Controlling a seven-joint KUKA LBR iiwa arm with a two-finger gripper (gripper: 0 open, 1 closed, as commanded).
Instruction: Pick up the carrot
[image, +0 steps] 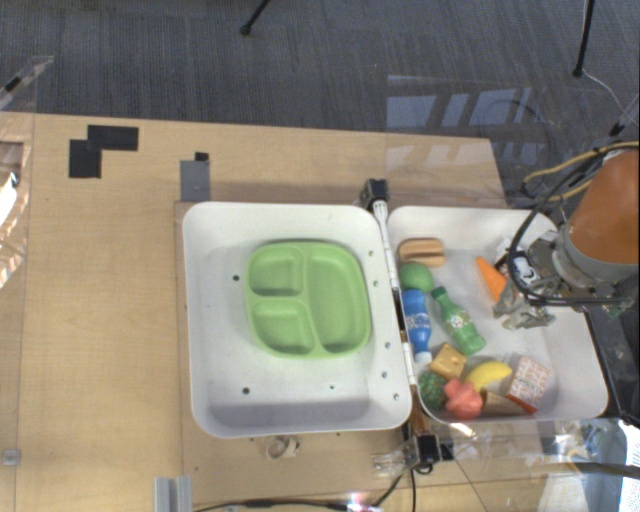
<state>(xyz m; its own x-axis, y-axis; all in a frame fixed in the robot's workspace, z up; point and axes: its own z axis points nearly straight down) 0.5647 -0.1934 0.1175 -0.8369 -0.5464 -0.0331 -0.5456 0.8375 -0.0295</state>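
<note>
Your gripper (522, 314) hovers just beside the carrot (490, 277) near the right bin's (590, 385) far edge; whether it grasps anything, you cannot tell.

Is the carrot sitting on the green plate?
No, the carrot lies in the right bin near the gripper, while the green plate sits in the left bin.

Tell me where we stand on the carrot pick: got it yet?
Not yet. Done: the gripper sits low in the right bin, just beside the carrot. In hand: nothing visible; the carrot lies on the bin floor. Left: closing on the carrot and lifting it.
</note>
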